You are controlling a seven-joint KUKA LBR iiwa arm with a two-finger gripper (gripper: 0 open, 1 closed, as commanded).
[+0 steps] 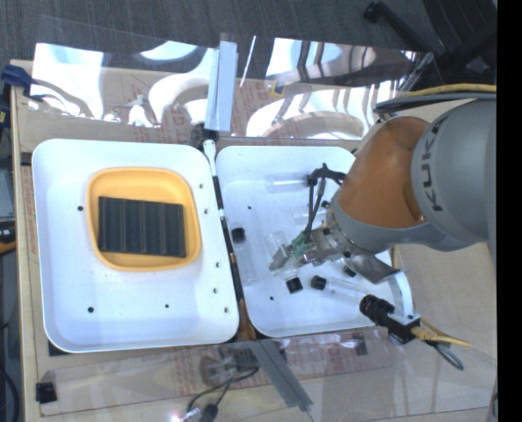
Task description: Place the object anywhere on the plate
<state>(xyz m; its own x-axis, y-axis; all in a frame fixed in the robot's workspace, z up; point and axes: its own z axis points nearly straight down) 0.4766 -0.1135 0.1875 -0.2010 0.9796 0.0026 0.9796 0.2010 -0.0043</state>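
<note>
Okay, gripper [289,253] hangs low over the middle of the right bin [252,200], and the arm [402,183] reaches in from the right. I cannot tell whether it is spread or pressed together, because the wrist hides too much from my view.

Just below the gripper lie a black block [293,284] and a black lump [317,281], near each other. A clear tube [338,286] lies just right of the lump. A black cube [237,234] sits apart to the left, near that bin's left wall. A second tube [283,184], also clear, lies further up the bin, above the gripper.

The slab [142,227], dark and ribbed, lies flat in the middle of the yellow plate [142,183]. The plate sits in the left bin [59,280], so the slab is well apart from the gripper, off to its left and in the other bin. Between them I see the cube and the two bin walls where they meet.

Beyond the bins a grey bar [221,86] stands against a clear sheet with a lot of glare on it.
</note>
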